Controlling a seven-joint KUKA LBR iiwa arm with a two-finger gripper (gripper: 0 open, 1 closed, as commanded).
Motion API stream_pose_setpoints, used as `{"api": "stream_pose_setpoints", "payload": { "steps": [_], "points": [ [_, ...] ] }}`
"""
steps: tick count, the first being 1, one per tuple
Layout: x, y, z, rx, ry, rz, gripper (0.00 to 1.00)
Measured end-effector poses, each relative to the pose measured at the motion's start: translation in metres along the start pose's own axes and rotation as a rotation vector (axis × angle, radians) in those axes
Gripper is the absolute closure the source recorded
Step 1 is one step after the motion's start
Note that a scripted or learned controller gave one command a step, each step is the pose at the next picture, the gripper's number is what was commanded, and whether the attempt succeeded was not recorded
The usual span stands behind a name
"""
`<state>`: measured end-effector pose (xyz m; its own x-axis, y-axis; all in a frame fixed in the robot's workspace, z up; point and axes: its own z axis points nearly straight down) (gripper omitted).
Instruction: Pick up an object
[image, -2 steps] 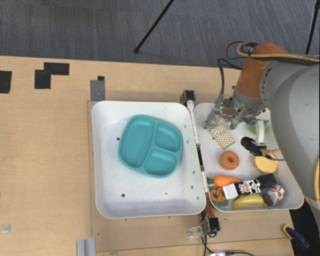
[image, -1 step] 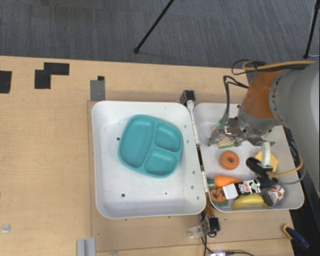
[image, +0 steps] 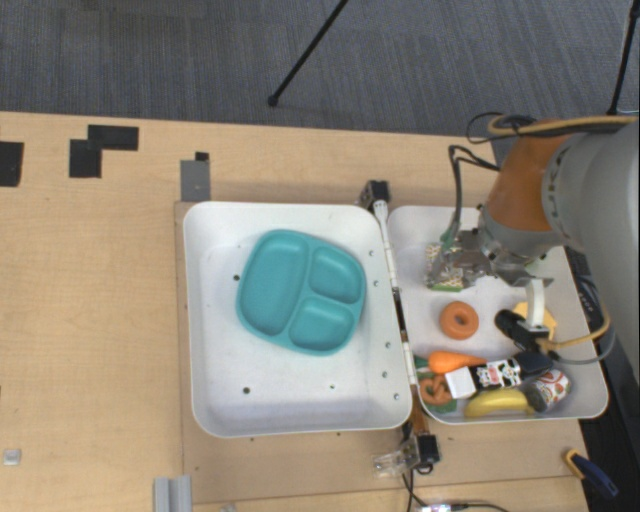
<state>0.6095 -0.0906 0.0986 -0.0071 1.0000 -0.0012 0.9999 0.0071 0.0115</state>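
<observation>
White plastic forms the two shallow bins set side by side on the worktop (image: 100, 330). A teal divided plate (image: 300, 290) is seen lying flat at the centre of the left bin (image: 215, 400). The right bin (image: 590, 395) holds the candidate objects: an orange ring (image: 459, 320) near its centre, with a carrot (image: 455, 361), a yellow banana (image: 498, 402), a small white box (image: 460, 384) and a can (image: 550, 386) crowded along its 6 o'clock edge, probably where earlier handling left them. The end effector (image: 455, 262) is lowered at the 12 o'clock end of the right bin, just above the ring; whether it is spread or closed cannot be told, and nothing is seen in its grasp. The arm (image: 570, 190) enters from 3 o'clock.
</observation>
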Motion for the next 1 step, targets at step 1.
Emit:
{"api": "stream_pose_setpoints", "payload": {
  "steps": [1],
  "points": [
    [0.0448,-0.0023,-0.0873,0.007,0.002,0.0,1.0]
  ]
}}
